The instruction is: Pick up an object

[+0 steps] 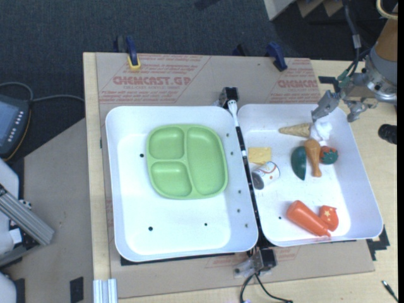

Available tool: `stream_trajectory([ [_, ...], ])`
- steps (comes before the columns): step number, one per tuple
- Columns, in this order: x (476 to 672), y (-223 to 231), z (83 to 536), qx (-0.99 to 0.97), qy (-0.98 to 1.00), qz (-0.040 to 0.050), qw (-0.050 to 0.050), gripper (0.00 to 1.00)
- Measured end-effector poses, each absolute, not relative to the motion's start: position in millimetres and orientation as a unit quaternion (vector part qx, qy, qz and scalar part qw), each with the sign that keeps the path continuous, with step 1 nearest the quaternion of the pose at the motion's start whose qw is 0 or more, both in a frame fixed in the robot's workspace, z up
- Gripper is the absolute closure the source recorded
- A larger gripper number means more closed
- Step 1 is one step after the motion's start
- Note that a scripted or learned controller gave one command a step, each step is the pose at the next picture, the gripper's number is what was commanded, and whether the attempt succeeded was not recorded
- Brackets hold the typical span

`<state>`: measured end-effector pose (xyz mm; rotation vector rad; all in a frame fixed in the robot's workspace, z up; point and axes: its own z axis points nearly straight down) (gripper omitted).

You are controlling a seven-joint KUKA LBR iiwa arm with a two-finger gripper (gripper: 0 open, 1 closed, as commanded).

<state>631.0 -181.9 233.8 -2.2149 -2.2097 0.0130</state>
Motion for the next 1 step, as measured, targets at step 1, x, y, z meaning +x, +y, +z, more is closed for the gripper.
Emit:
stream_trajectory([
  [1, 633.7, -181.5, 242.6, -0.707, -0.707, 0.0001, 0.000, 0.00],
])
